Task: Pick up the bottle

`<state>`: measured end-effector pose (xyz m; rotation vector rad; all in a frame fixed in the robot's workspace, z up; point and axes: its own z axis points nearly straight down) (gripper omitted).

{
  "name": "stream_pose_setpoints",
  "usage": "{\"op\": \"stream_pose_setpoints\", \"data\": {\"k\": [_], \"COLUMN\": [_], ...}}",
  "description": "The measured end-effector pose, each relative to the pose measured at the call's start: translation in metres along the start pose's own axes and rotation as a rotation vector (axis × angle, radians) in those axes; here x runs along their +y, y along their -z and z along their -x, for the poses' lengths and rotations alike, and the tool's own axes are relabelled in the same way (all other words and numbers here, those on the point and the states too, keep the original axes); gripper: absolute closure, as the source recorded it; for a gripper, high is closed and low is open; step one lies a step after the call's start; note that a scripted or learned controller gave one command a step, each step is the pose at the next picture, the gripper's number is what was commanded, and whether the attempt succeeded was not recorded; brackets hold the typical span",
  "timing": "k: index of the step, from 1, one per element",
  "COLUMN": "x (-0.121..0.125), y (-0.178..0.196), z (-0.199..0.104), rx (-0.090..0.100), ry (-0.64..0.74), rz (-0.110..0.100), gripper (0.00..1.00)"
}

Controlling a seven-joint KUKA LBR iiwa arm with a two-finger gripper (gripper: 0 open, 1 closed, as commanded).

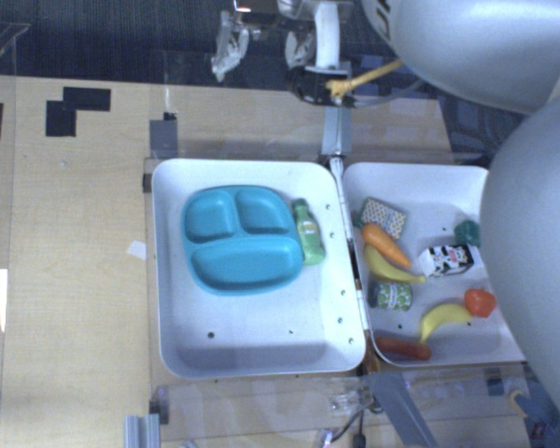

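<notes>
Green and lying flat, the bottle [307, 232] is resting near the left bin's [252, 348] right edge, touching the blue tray [240, 239]. The fingers [230, 47] are hanging spread, grasping nothing, beyond the bins' far edge.

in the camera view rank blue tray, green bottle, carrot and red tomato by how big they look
1. blue tray, by far the largest.
2. green bottle and carrot: look alike, not ranked.
3. red tomato, smallest.
</notes>
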<state>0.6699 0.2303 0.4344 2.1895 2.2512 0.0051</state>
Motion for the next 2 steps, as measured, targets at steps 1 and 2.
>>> {"op": "stream_pose_setpoints", "data": {"k": [1,2], "x": [0.0001,0.0002], "y": [-0.0002,-0.0004], "z": [0.0001,-0.0034], "rx": [0.0,0.0], "ry": [-0.08,-0.139], "rz": [-0.001,-0.001], "gripper": [1.0,1.0]}}
